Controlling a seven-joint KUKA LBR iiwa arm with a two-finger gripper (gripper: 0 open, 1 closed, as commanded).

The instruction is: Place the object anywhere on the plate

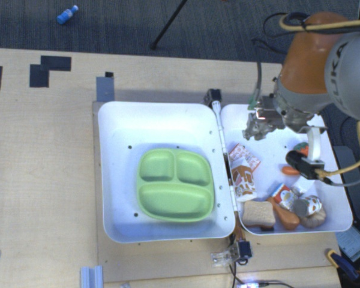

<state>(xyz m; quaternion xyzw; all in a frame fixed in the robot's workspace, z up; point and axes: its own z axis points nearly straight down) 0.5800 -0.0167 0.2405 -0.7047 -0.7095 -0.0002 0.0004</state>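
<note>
right, from the camera view the arm point(324, 59) reaches in over the right bin point(342, 215), and the end effector point(261, 123) hangs near that bin's back left corner, above bare white floor. i cannot tell how its grasping parts stand, and nothing shows held in it. the pickable things lie further forward in the same bin: two printed packets point(243, 170) against the divider, a bread slice point(258, 213) at the front, a heap of small food toys point(297, 206) beside it, and a carrot-like piece point(297, 161) to the right. the green plate point(175, 185) sits bare in the left bin point(114, 161). so we look to be at the picking step, no object chosen. next it calls for coming down onto one item, likely the nearby packets, closing on it, then carrying it across the divider to the plate.
</note>
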